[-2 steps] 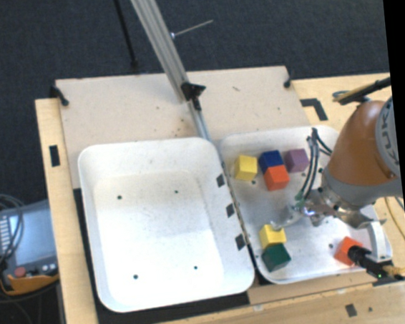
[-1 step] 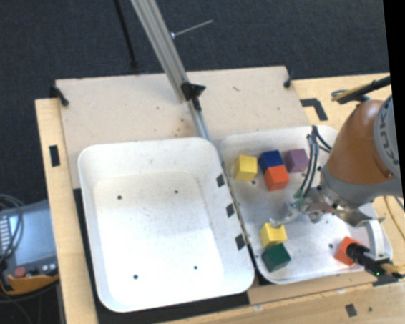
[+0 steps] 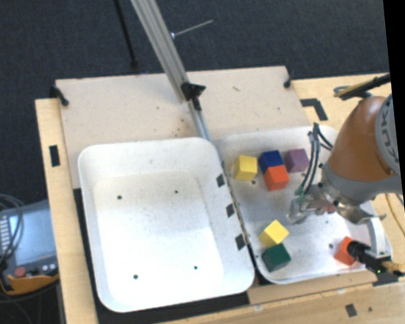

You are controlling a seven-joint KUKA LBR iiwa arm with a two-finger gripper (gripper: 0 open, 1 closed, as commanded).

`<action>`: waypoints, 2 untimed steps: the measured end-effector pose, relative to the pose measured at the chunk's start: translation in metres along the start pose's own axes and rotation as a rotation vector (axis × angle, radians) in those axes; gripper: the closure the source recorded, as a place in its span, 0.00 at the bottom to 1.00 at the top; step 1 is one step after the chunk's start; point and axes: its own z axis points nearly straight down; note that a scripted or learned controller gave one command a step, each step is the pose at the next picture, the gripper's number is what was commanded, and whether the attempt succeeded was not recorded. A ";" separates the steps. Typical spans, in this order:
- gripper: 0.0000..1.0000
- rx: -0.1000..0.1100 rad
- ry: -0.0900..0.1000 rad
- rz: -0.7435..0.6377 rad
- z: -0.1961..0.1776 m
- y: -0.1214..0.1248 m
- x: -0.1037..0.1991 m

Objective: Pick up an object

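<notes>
The tool (image 3: 302, 208), its state impossible to tell here, hangs over the middle of the right bin (image 3: 300, 273), with the nearest yellow block (image 3: 273, 232) just beside it, toward the bin's inner wall and near edge.

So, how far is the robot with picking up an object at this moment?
Nothing looks picked up yet. The blocks all lie on the floor of the right bin: yellow block, blue block, purple block, orange block, a second yellow block, green block and another orange block. In hand: the tool hangs low in that bin, between the blocks. Left: grasp one and lift it.
</notes>
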 end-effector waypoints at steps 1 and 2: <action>1.00 0.012 -0.003 -0.009 -0.057 0.009 -0.009; 1.00 0.016 0.000 -0.010 -0.068 0.011 -0.009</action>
